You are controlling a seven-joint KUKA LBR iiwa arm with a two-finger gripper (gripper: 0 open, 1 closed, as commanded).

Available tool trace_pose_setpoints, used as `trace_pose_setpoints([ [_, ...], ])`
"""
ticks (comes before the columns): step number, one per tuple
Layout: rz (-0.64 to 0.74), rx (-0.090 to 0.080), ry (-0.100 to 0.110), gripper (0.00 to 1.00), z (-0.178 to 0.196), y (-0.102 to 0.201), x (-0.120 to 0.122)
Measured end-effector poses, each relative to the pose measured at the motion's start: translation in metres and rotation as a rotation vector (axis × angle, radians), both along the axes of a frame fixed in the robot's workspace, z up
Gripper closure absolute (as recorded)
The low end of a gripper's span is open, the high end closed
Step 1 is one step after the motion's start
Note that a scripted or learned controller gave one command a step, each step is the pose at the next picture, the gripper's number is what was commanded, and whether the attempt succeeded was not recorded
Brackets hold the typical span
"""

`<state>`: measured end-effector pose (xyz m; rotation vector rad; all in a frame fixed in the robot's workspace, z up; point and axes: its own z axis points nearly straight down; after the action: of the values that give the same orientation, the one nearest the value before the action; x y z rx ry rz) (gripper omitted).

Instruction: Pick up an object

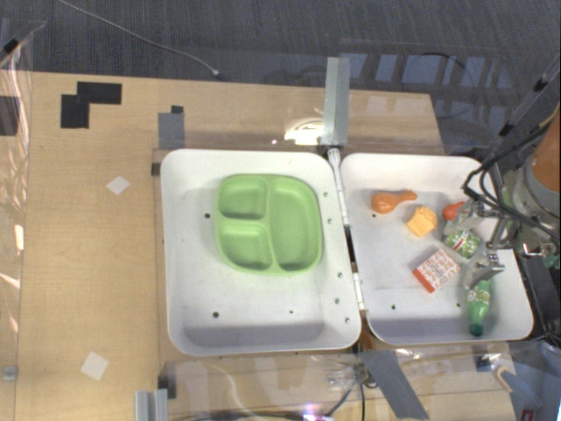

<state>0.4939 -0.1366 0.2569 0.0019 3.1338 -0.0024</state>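
Lying near the right bin's front right corner, a green plastic bottle (478, 303) has its long axis running roughly front to back, its darker cap end toward the front rim and its upper end tucked under the gripper (485, 266). The metal two-finger gripper hangs over that upper end, just beside the right wall of the shallow white right bin (386, 323). Whether its fingers are apart or closed on the bottle cannot be told, as cables and glare blur that spot. The grey arm (539, 178) enters from the right edge, its orange band above the wrist, and seems to point steeply downward. Nearby lie a red-and-white flat packet (436, 270), a yellow block (422, 222) and an orange drumstick-shaped toy (391, 201). A green three-compartment plate (267, 224) sits in the shallow white left bin (188, 323).
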Motion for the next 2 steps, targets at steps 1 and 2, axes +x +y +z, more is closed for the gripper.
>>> trace_pose_setpoints([
  [1, -0.161, 0.001, -0.01, 0.0, -0.166, 0.021, -0.001],
  [2, -0.585, 0.008, -0.01, 0.0, -0.167, 0.042, 0.045],
])
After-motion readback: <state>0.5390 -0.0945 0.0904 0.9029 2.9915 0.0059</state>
